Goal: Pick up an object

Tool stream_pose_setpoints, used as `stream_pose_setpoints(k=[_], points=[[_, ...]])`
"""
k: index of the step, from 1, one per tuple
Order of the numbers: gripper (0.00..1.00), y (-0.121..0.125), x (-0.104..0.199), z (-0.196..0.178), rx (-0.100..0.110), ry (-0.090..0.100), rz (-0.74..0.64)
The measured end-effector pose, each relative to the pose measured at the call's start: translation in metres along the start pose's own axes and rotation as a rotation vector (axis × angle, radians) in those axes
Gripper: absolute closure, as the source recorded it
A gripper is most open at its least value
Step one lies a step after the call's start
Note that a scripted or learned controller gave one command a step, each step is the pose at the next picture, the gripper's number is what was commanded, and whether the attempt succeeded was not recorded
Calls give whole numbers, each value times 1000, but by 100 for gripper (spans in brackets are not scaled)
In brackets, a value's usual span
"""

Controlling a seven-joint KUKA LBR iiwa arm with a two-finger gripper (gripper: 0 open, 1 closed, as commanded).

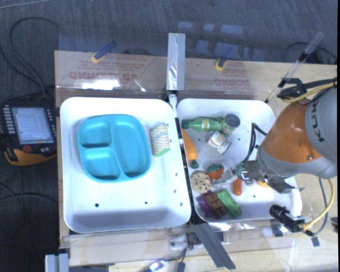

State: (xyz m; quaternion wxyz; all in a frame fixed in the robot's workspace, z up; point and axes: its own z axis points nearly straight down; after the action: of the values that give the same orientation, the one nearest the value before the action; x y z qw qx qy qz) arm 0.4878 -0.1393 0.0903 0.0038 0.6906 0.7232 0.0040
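Observation:
My gripper (245, 174) is low inside the right bin (260, 109), in its lower right part. A small orange piece (238, 186) lies just below the gripper, touching it or very close to it. A red strawberry-like toy (215, 170) sits a little to the gripper's left. Further left lie a round speckled cookie (200, 181), a brown and purple block (211, 203) and a green piece (230, 204). Across the top of this bin lie a green bottle (204, 124), a small white can (219, 143) and an orange carrot shape (189, 146).
The left bin (73, 208) holds a blue divided plate (113, 146) and a pale wrapped roll (160, 139) by its right wall. A ridge between the bins runs past the carrot. A yellow pendant (25, 130) lies off the bench at the left.

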Motion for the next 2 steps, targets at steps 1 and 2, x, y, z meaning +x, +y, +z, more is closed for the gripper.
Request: stream_pose_setpoints(k=[1,2], points=[[100,2,1,-10,-3,2,-1],[0,2,1,-10,-3,1,-1]])
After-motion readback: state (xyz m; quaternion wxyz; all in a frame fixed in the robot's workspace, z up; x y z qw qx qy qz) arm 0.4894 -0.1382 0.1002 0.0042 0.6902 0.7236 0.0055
